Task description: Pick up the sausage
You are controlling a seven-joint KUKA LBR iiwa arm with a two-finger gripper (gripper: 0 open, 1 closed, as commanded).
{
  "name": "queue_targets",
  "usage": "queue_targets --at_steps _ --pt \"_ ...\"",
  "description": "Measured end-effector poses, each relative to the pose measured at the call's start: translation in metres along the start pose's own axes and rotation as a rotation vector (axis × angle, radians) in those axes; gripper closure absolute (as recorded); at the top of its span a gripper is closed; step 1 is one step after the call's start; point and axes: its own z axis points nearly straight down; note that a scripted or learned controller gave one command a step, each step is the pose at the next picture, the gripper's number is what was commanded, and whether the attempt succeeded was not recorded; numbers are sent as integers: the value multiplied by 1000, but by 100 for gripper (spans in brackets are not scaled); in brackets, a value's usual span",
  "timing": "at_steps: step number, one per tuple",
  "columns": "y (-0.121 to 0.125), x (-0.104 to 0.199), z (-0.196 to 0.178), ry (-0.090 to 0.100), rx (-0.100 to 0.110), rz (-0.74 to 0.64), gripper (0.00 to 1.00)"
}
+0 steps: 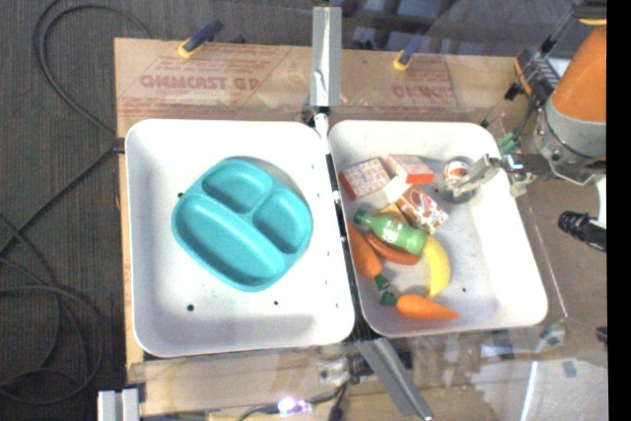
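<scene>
Camera view: right bin (513, 251) holds sausage (394, 253), banana (437, 268).

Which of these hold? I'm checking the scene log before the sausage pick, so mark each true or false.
1. The teal divided plate lies in the left bin. True.
2. The banana lies on the teal plate. False: it is in the right bin.
3. The claw is over the right bin's far right part. True.
4. The green bottle stands upright. False: it lies on its side.
5. A carrot lies near the right bin's front edge. True.
</scene>
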Motion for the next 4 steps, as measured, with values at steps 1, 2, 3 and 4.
queue_targets --at_steps 1,2,3,4 --pt "50 63 -10 -3 1 97 0" --pt "90 116 97 -7 -3 251 0" --pt "93 162 9 -8 0 621 0" --pt "54 233 10 -6 2 737 0"
